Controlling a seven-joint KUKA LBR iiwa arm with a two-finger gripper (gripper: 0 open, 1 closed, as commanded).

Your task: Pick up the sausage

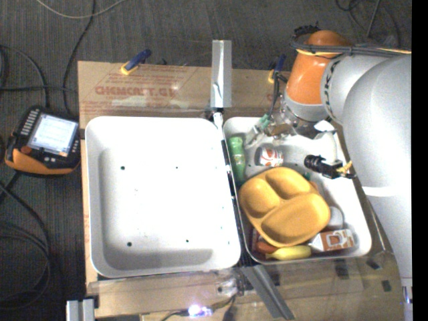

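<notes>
Nearest you, the sausage [263, 247] lies in the right bin [366, 246] at its 7 o'clock corner. It is a reddish-brown end, partly hidden under the near edge of the yellow dish [284, 206]. A yellow fruit [292, 252] touches it at its 3 o'clock, and a brown carton [334, 240] lies further along the near wall. The sausage is well apart from the pincer [273, 127], which stands toward 12 o'clock from it, with the dish between the two.

The sausage is hemmed in. The bin's near wall is at its 6 o'clock, the wall shared with the left bin [160, 199] is close at 9 o'clock, and the dish overhangs it from 12 o'clock. The dish covers most of the right bin's floor, and a narrow bare strip shows at the dish's 3 o'clock. The left bin's white floor lies open across its whole width.

Farther back, a green bottle [236, 154] lies along the shared wall, and a white and red can [271, 156] is just beside it. The pincer hangs over the bin's far end, just past the can toward 12 o'clock. You cannot tell whether it is spread or pressed together, nor whether it touches anything.
</notes>
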